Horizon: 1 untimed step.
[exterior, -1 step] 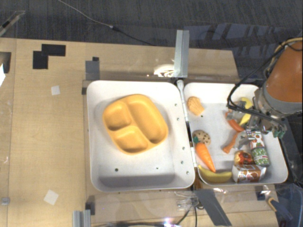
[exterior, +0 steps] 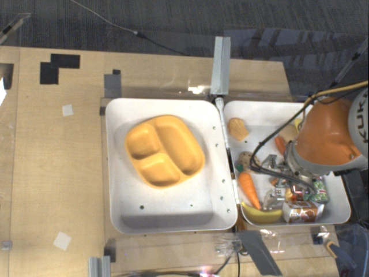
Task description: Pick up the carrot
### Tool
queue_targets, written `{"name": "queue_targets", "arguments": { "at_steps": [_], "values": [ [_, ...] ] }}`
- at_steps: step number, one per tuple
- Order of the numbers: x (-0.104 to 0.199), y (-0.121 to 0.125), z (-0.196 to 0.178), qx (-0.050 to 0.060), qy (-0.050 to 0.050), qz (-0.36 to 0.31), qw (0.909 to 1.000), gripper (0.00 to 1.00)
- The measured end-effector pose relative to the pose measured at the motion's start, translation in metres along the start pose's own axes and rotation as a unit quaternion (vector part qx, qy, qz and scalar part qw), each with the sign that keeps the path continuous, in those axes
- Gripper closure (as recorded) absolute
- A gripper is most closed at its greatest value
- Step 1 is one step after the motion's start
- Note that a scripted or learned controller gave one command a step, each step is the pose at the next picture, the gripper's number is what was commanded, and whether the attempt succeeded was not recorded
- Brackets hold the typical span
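Note:
The carrot (exterior: 248, 187) is orange with a green top and lies along the left side of the right bin (exterior: 340, 209), its tip pointing at the front edge. My gripper (exterior: 273, 182) hangs low in that bin just right of the carrot, under the orange wrist band. I see nothing held in it. The arm's body hides the bin's middle.
A banana (exterior: 262, 214) lies along the front wall just below the carrot. A tan potato-like piece (exterior: 237, 128) sits at the back left, and a red item (exterior: 281, 145) and shiny packets (exterior: 301, 211) crowd around the gripper. The left bin (exterior: 118, 206) holds a yellow sectioned plate (exterior: 165, 150).

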<state>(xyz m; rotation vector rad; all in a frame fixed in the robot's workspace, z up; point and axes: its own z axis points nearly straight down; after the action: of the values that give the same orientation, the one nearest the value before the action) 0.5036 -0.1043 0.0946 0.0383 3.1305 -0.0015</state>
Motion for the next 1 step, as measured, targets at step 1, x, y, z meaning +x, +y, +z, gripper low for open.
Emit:
{"name": "queue_targets", "arguments": {
  "at_steps": [1],
  "values": [
    [0.0094,0.0102,0.0025,0.003,-0.007,0.079,0.9968,0.00]
  ]
}}
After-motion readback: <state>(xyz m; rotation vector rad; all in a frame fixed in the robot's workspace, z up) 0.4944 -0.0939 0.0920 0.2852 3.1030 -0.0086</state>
